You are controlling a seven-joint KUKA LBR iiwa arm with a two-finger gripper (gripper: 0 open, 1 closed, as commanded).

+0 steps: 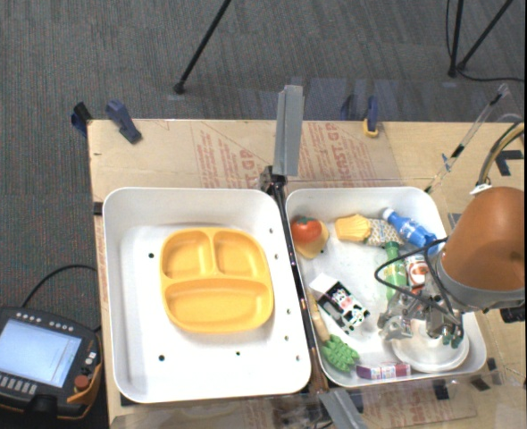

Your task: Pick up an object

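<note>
Rounded orange band (484,239) over grey wrist, black cables, metallic pincer (422,320) with thin fingers.

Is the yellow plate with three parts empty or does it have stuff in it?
Empty. The yellow three-compartment plastic plate lies flat in the left white bin, and all three sections show bare yellow.

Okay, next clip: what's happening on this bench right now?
A robot arm reaches in from the right, its end effector low over the right bin, near a white dish at the near corner. Nothing is visibly held. That bin also has a tomato, a blue bottle, a black-and-white carton and a green toy. The left bin holds a yellow divided plate.
</note>
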